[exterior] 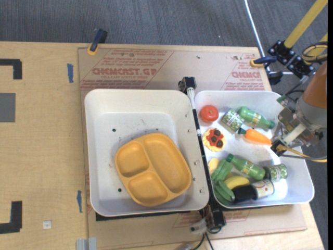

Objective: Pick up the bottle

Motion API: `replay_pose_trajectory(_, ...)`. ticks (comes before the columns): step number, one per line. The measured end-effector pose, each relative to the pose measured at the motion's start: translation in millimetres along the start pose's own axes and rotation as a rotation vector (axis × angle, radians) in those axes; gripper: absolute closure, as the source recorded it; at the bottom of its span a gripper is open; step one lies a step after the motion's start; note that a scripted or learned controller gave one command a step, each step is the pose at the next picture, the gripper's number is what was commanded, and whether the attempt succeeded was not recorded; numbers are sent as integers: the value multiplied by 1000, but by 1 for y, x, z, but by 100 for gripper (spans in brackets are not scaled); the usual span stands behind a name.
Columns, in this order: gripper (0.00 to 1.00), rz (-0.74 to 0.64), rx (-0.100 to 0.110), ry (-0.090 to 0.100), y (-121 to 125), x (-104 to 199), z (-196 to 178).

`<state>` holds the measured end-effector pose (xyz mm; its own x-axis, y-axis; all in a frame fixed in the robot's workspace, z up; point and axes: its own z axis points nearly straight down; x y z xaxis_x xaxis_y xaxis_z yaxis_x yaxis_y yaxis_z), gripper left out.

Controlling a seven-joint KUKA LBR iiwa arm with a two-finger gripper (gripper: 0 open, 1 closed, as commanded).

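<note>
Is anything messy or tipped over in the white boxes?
Yes. In the right bin the green bottles and the dark bottle all lie on their sides, jumbled against toy food like the carrot. The yellow tray sits crooked in the left bin.

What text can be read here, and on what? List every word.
"CHEMCAST GP", red print on the brown sheet under the bins, at its upper left.
"CHEMCAST", red print again at the sheet's upper right, partly covered.
Labels on the green bottles and the can: too small to read.
</note>
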<state>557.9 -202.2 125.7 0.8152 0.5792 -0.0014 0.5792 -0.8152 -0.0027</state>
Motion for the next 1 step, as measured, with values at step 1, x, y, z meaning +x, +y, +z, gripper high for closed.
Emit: replay_pose_trajectory(1, 100, -47, -3, 1, 19, -10, -35)
